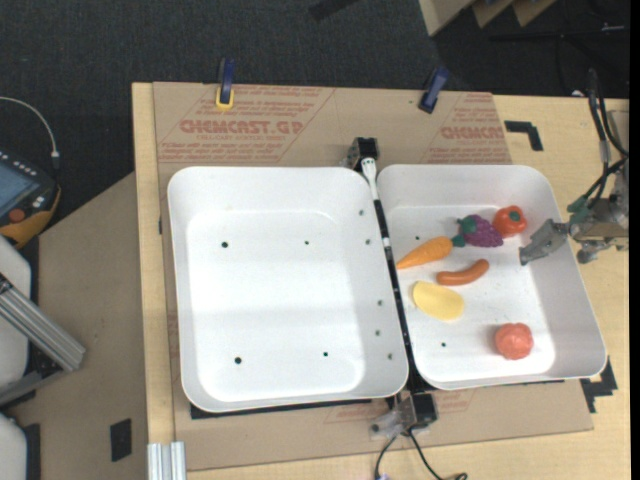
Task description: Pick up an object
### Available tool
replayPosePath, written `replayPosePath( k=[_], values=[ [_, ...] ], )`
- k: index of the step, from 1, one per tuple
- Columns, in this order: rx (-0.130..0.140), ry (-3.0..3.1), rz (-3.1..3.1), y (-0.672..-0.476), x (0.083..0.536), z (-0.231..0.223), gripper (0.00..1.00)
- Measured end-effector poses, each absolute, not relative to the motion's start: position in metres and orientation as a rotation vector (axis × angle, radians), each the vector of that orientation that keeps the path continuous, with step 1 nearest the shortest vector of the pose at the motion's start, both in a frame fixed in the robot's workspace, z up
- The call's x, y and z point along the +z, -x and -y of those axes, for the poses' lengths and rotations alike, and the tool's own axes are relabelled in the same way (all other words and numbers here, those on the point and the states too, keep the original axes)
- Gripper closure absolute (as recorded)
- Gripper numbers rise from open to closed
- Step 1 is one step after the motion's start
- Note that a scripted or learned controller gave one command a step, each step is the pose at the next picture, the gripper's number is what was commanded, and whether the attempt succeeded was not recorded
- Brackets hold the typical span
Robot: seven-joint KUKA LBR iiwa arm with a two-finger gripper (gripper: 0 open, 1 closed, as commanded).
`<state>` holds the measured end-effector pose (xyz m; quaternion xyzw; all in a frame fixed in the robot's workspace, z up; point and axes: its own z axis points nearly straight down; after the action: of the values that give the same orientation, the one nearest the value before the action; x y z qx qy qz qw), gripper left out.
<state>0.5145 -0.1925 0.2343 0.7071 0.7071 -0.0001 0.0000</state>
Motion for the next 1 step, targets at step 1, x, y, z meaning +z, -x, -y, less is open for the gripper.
replayPosePath(
  k=[1],
  values=[
    [0.002, -2.217, -2.22, -0.5153, 0.2452, 0.1926, 1.0]
  ],
)
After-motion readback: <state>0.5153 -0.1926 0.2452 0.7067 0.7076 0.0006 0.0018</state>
